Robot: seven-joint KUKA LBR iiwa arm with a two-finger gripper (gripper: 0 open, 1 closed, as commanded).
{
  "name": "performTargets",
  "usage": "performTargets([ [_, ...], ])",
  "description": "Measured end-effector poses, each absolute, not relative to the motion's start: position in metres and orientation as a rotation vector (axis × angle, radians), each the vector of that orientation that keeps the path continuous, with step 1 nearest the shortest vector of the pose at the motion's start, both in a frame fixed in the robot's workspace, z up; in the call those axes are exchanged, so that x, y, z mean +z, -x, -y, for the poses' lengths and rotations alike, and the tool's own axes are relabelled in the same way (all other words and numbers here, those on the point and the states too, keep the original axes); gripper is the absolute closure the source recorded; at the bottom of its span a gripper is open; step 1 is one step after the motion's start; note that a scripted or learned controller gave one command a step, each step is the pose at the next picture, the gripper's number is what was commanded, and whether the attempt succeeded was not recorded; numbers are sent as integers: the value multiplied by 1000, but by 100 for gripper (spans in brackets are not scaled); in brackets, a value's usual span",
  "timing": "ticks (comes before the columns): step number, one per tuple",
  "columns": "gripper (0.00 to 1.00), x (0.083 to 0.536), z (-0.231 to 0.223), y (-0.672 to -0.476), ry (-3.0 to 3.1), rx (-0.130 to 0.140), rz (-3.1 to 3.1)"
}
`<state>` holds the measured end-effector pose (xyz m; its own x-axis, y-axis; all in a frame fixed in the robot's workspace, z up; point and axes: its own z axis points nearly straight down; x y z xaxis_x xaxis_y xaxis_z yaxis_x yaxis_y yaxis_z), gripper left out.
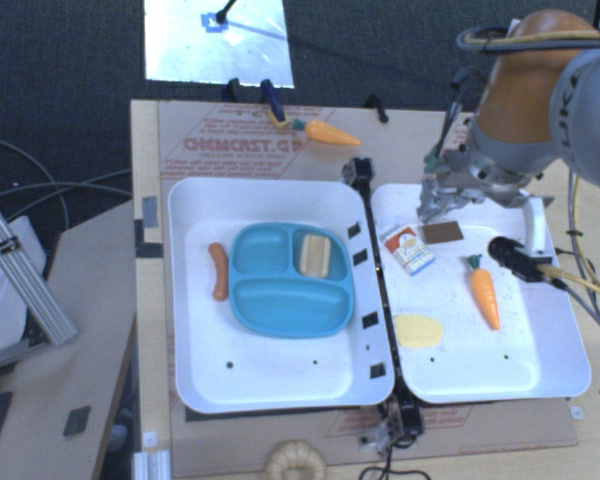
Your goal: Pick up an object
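Grey arm over the right bin

Grey gripper [435, 208] hangs beside a flat brown block [442, 233] near the right bin's [560, 368] back edge; I cannot tell its fingers' spread. Open white floor lies beyond the glossy carrot [484, 297].

Two bins sit side by side on the desk [180, 143]. In the left bin [195, 368] a divided tray [280, 303] lies in the middle, with a bread slice [314, 256] in its upper right compartment and a sausage [219, 270] just left of the tray. In the right bin [550, 368] a small carton [407, 249] lies near the left wall, a flat block [442, 232] just right of it, a carrot [484, 294] further right, and a round chip [418, 330] in front of the carton. Behind the bins another carrot [323, 132] lies on the desk.
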<state>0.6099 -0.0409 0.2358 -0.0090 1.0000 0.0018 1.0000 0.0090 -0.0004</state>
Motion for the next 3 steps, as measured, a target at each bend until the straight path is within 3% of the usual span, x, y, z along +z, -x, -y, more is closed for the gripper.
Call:
performTargets([
  [1,100,217,-9,-607,2210,-2,2231],
  [3,100,230,-29,-612,2214,-3,2231],
])
